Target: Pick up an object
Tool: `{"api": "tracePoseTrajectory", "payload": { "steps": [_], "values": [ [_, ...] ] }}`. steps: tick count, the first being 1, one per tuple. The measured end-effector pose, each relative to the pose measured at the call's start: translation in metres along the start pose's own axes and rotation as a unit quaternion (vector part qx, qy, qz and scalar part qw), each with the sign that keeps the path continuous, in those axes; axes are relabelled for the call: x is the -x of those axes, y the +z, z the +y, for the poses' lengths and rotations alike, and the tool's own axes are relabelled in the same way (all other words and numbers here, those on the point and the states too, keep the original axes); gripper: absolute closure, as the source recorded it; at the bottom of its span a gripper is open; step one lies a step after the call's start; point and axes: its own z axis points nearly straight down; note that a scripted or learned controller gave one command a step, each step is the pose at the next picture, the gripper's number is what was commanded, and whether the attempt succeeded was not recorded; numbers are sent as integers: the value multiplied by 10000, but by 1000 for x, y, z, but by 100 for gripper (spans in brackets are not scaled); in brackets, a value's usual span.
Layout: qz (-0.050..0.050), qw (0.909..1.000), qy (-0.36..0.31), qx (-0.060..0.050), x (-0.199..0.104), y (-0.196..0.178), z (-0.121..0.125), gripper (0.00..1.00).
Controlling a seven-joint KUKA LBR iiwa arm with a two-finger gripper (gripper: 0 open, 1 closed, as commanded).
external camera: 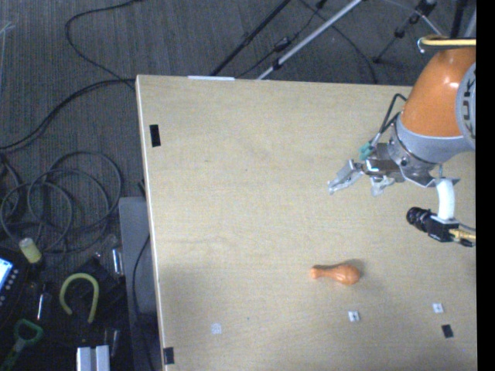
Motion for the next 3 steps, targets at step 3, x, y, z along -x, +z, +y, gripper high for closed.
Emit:
{"api": "tracePoseTrajectory", "payload": {
  "steps": [3],
  "values": [
    [-27,9750,-2220,11,77,115,102,0]
  ]
}}
